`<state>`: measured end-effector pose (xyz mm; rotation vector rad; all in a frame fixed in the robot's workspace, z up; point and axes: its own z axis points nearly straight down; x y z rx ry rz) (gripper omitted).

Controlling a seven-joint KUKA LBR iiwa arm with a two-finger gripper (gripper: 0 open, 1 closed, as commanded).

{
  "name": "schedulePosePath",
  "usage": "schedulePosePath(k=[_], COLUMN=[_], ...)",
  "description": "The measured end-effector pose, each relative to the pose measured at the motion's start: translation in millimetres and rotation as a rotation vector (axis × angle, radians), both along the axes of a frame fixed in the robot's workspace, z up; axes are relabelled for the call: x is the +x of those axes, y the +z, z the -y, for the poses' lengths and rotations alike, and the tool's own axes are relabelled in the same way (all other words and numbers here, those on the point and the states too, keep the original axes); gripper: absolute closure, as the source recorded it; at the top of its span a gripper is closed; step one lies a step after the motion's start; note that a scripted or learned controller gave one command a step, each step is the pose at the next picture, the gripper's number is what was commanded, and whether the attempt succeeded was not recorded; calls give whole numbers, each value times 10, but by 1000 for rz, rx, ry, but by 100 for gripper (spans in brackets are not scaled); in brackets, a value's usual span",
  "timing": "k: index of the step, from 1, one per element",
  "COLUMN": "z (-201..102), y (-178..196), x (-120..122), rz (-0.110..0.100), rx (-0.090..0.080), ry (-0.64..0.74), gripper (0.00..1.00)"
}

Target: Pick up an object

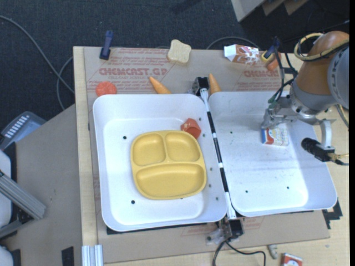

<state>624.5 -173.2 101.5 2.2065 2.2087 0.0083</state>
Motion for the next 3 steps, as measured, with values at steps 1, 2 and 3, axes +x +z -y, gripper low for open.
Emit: schedulePosePath(k=[1,2,3], z=[-25,-27,-28], y=[166,165,267], x=[-179,-180,-174], rz=[-18,-18,-16], rx=[10,11,10], ry=[-1,-1,-1], gripper=[100,0,100])
